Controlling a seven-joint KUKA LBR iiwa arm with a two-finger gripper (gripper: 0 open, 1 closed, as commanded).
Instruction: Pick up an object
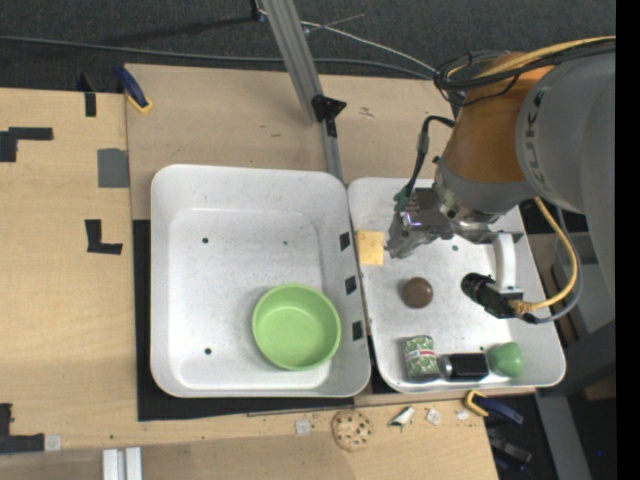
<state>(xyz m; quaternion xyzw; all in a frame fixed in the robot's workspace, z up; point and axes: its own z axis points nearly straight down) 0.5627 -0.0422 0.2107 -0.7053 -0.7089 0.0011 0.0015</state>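
Whether the fingers [405, 236] are apart or together cannot be told; they hang over the right bin [455, 363], with nothing visibly held. A brown ball [417, 291] lies just below them, a yellow block [370, 248] just left.

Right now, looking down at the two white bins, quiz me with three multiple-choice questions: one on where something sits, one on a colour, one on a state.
1. Where is the round green plastic bowl?
A. left bin, near corner
B. right bin
C. on the bench

2. What colour is the small round ball under the gripper?
A. white
B. brown
C. blue

3. How does the green bowl stand?
A. tipped on its side
B. upside down
C. upright, mouth up

Answers: 1 A, it rests inside the left white bin. 2 B, it is dark brown against the right white bin. 3 C, its hollow inside faces the camera.
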